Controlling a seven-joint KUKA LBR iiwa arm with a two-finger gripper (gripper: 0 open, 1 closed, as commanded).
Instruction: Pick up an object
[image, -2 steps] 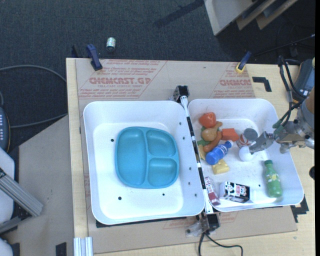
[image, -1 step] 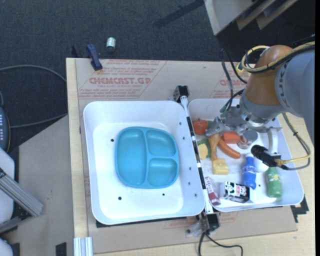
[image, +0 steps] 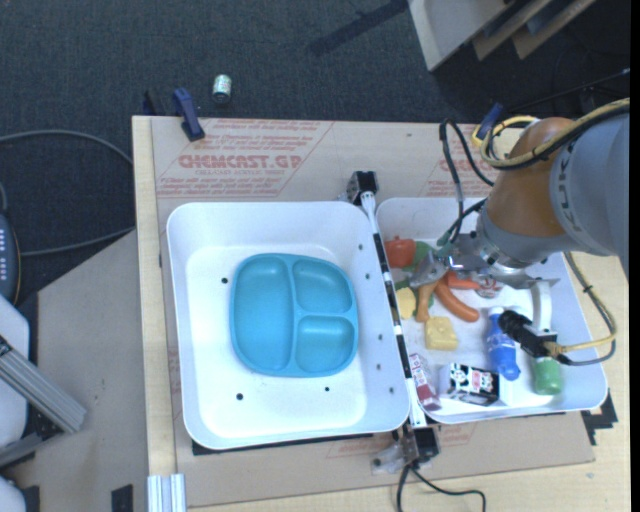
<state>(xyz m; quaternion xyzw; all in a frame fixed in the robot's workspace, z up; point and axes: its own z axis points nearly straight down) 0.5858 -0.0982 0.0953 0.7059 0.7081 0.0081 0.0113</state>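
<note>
Black-and-white carton (image: 472, 383); arm (image: 560, 190) hides right bin's (image: 590, 385) rear.

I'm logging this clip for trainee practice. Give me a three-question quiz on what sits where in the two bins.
1. True or false: the blue divided plate lies in the left bin.
2. Which item lies nearest the right bin's front right corner? A) green object B) yellow block C) orange carrot-like piece
3. Fill in: the arm reaches over the ____ bin.

Key: 1 true; 2 A; 3 right.
</note>
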